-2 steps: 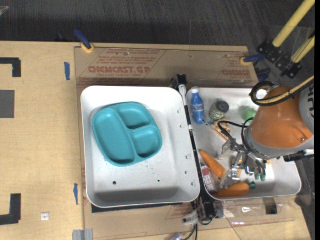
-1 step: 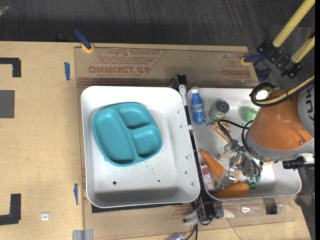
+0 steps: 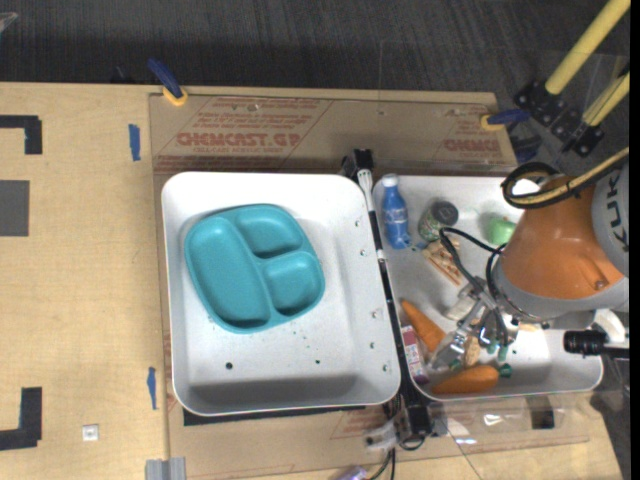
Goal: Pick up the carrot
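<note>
Down in the right bin [image 3: 590, 373], your hand [image 3: 478, 333] hovers near the carrot [image 3: 466, 378], grip unreadable, nothing lifted yet.

Even, bright overhead light; soft shadows, slight overall blur.

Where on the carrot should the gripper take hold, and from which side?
Grip the carrot around its middle, coming from above. It lies flat along the right bin's near wall, so close across its narrow width; the gripper already hovers just above it.
</note>
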`<act>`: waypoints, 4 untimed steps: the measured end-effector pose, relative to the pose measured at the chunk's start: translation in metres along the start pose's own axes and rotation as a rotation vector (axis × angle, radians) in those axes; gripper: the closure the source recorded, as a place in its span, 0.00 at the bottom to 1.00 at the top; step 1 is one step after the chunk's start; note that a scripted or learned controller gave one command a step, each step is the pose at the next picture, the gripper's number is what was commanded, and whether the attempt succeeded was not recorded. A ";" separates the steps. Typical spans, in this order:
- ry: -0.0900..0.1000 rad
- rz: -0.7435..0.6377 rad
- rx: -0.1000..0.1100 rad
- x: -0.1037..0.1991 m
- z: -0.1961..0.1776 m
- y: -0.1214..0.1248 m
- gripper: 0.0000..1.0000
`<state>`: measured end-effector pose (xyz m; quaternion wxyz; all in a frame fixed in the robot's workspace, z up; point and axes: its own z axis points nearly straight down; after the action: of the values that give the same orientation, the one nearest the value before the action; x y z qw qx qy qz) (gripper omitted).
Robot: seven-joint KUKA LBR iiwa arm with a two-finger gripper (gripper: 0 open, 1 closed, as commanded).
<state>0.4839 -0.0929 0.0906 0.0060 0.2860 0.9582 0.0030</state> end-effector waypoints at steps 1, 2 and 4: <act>0.000 0.261 0.005 -0.080 -0.096 0.085 0.00; 0.009 0.405 0.011 -0.006 -0.093 0.085 0.00; 0.008 0.421 0.012 0.038 -0.093 0.054 0.00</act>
<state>0.4800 -0.0273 0.1842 -0.0003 0.4801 0.8772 -0.0001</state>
